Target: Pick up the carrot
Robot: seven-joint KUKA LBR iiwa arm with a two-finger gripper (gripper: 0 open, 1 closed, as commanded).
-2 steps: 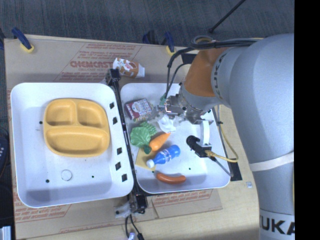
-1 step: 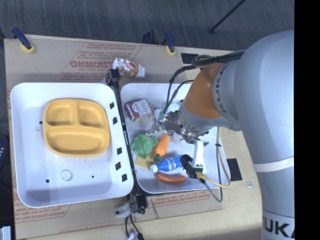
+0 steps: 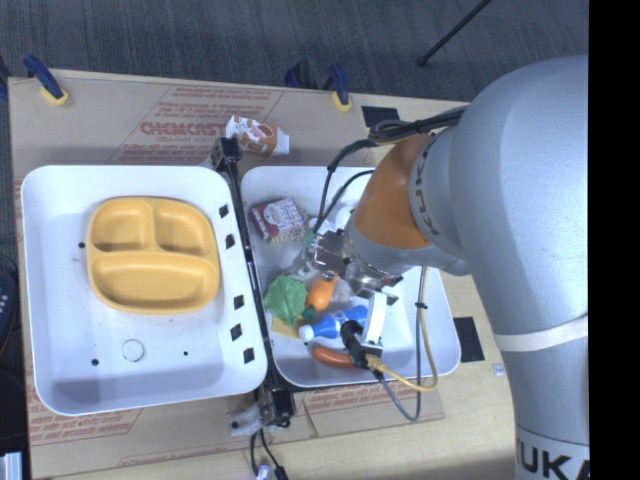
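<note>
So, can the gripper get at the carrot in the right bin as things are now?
Probably yes. The gripper is low over the right bin, beside the carrot, whose top is uncovered. But the green leafy toy and blue item crowd it closely.

**Camera Placement**

A single fixed camera looks down at a slant on the bench (image 3: pixel 90 98). Both white bins lie within the frame: the left bin (image 3: pixel 40 298) left of centre, the right bin (image 3: pixel 440 343) beside it. The arm (image 3: pixel 520 208) enters from the right, near the lens, and hides part of the right bin.
</note>
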